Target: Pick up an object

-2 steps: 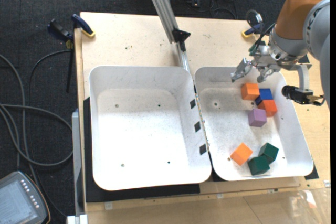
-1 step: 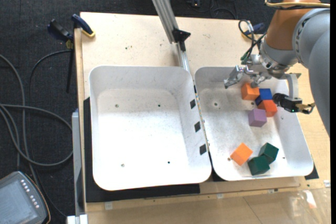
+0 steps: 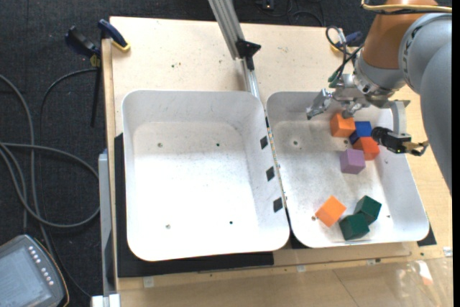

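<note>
1. Overhead, the gripper [image 3: 338,106] hangs over the upper end of the right bin [image 3: 309,154], its metal fingers pointing down and toward the divider; whether the jaws are apart or together cannot be told from this slanted view, and no block is seen between them.
2. Just beside the gripper, on its near side, sits a tight cluster: an orange block [image 3: 342,125], a blue block [image 3: 362,129] and a second, redder orange block [image 3: 369,147], apparently touching one another, with a purple block [image 3: 352,161] just below them.
3. Further down the same bin, near its front rim, lie a lighter orange block [image 3: 330,211] and two dark green blocks [image 3: 369,208] [image 3: 354,226], the green pair touching and the orange one just beside them.
4. Any of these could serve as the object to pick up; the nearest candidate appears to be the orange block at the top of the cluster.
5. Risk, as judged from here: the cluster is packed so closely that descending fingers could land on a neighbour or shove the blocks apart and close on nothing. The bin's back wall, near the gripper, also leaves little room for a finger on that side.
6. Count: seven blocks in all, three orange, two green, one blue, one purple, all in the right bin; two white bins, the left bin [image 3: 194,169] alongside.
7. The grey arm [image 3: 424,47] with its orange band [image 3: 392,18] reaches in from the right.
</note>
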Tool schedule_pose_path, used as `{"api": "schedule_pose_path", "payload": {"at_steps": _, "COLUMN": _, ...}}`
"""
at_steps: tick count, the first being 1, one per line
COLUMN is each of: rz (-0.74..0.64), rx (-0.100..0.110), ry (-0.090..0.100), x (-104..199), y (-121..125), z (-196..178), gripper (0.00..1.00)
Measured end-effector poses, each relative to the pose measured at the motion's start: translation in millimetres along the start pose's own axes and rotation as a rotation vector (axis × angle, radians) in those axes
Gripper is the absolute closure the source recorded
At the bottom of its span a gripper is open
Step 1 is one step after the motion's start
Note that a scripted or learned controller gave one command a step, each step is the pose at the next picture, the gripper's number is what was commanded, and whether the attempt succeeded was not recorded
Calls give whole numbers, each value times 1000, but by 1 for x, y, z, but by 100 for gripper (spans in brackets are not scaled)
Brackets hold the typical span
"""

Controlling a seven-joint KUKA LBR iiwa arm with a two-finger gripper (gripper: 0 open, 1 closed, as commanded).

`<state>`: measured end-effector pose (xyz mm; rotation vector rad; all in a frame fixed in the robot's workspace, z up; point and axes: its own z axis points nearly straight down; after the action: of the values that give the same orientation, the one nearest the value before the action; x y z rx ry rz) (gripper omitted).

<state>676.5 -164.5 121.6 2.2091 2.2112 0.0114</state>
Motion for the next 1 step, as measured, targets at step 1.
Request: {"api": "schedule_pose_path", "payload": {"at_steps": 1, "rz": -1, "rx": -2, "ry": -3, "x": 0, "y": 0, "z": -9, "gripper": 100}}
